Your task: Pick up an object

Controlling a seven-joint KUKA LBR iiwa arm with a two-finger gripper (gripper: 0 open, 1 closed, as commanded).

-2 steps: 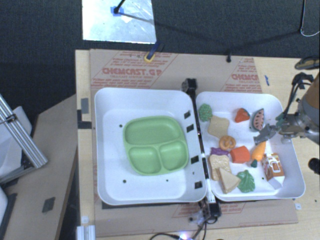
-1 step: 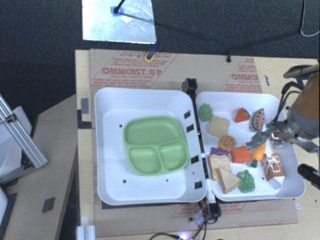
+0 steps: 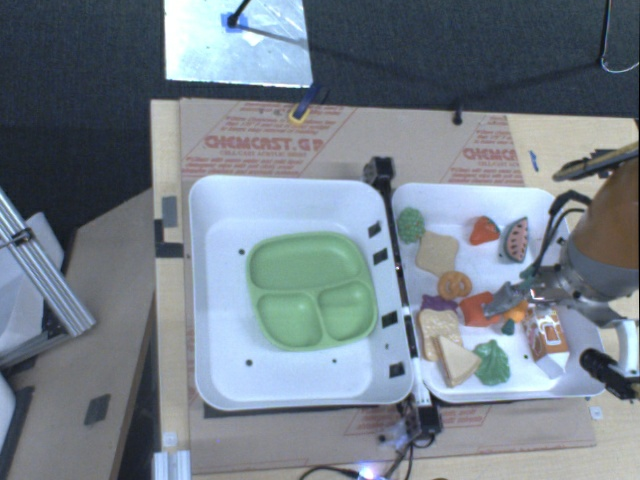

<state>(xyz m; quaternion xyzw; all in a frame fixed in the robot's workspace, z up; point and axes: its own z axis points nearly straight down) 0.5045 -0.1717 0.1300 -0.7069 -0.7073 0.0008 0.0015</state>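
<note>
The right bin (image 3: 570, 383) holds several toy foods. Among them are a green broccoli (image 3: 411, 224), a bread slice (image 3: 437, 253), a red strawberry-like piece (image 3: 484, 230), a watermelon slice (image 3: 514, 240), a round orange cookie (image 3: 454, 285) and a red piece (image 3: 476, 308). Nearer the front lie another bread slice (image 3: 437, 328), a tan wedge (image 3: 458, 360), a green leafy piece (image 3: 492, 363) and an orange-and-white pack (image 3: 547, 336). My gripper (image 3: 506, 304) reaches in from the right, low over the middle of this bin. It sits right at the red piece's right end, next to a small orange bit (image 3: 516, 315).
The left bin (image 3: 215, 268) holds a light green divided plate (image 3: 305, 290). A black divider (image 3: 392, 268) runs between the bins. The grey and orange arm (image 3: 605, 248) covers the right bin's right side. Cardboard lies under both bins.
</note>
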